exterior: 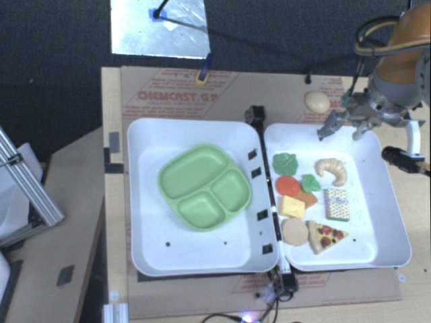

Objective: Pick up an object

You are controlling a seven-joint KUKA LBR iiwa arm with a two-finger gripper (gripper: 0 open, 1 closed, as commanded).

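My gripper (343, 129) hangs over the far edge of the right bin (384, 200), fingers spread apart with nothing between them. Below it in that bin lie toy foods: a croissant (332, 170), a green leafy piece (285, 162), a smaller green piece (310, 182), a red tomato (288, 185), a yellow cheese wedge (293, 207), an orange piece (308, 198), a patterned cracker box (337, 204), a round biscuit (294, 231) and a pizza slice (326, 237). The croissant is nearest, just in front of the fingers.
The left bin (145, 180) holds a green three-compartment plate (204, 186). A beige egg-shaped object (317, 101) lies on the cardboard behind the right bin. A black divider with clips (264, 180) runs between the bins. A shiny foil sheet (160, 19) lies at the back.
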